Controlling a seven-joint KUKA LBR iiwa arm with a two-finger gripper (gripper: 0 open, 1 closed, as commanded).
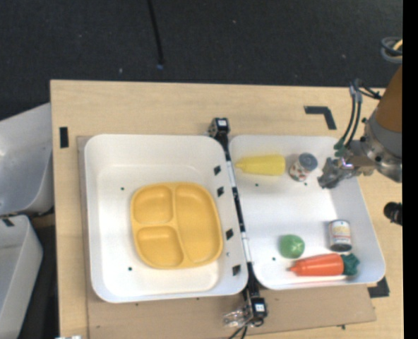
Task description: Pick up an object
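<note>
From the overhead camera you see the gripper (pixel 330 175) at the right bin's (pixel 304 210) upper right edge; whether its fingers are spread or closed you cannot tell. Nearest it lies a small round tin (pixel 304 165), beside a yellow corn cob (pixel 262 164). The tin is probably light, rigid and slick; take it across its sides.

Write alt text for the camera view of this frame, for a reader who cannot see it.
A grey robot arm's gripper hovers at the right bin's far right edge, near a small grey-lidded jar and a yellow plastic corn cob. Nearer the camera lie a green ball, a small tin can and an orange plastic carrot. The left bin holds a yellow divided plate.
</note>
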